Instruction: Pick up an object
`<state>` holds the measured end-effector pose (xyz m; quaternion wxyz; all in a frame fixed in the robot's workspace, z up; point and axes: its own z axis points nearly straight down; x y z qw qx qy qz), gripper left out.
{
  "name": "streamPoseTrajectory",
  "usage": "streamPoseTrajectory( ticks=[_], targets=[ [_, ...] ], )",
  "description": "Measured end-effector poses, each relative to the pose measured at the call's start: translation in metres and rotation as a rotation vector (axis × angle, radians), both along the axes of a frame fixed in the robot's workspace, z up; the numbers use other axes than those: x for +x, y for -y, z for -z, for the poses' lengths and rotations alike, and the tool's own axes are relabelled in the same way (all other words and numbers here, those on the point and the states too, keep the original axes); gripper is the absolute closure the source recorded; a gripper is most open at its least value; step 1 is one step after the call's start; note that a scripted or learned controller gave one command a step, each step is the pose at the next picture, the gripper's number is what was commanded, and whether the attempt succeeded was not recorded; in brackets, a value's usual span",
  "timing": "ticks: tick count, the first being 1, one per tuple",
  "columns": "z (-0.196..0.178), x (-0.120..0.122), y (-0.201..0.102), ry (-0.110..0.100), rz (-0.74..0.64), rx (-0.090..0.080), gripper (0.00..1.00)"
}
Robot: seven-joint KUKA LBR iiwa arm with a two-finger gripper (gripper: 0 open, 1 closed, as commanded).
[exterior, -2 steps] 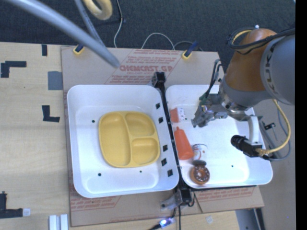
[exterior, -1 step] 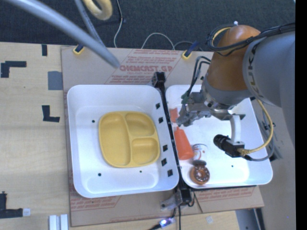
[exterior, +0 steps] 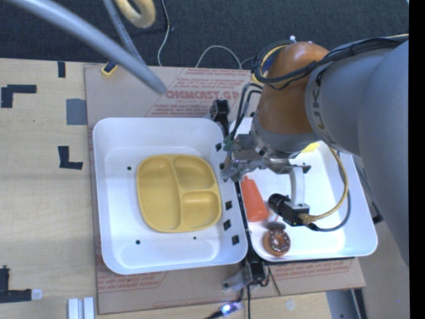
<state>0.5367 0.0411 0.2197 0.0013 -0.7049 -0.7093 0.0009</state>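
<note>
An orange carrot-shaped object [exterior: 253, 199] lies in the right bin [exterior: 345, 234] close to its left wall. A brown glazed donut [exterior: 277, 242] rests just below it near the bin's front. My gripper [exterior: 234, 167] hangs over the wall between the two bins, directly above the carrot's upper end. The arm's orange band [exterior: 292, 85] and grey wrist hide the back part of the right bin. A yellow divided plate [exterior: 178, 192] sits in the middle of the left bin [exterior: 119, 178].
Black cables and a small black fitting [exterior: 287, 210] trail from the wrist over the right bin beside the carrot. Both bins rest on a cardboard sheet [exterior: 192, 92]. A grey pole [exterior: 80, 28] crosses the upper left.
</note>
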Motion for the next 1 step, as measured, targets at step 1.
streamPoseTrajectory(
  ticks=[1],
  targets=[
    [0.0047, -0.0090, -0.0511, 0.000, 0.000, 0.000, 1.00]
  ],
)
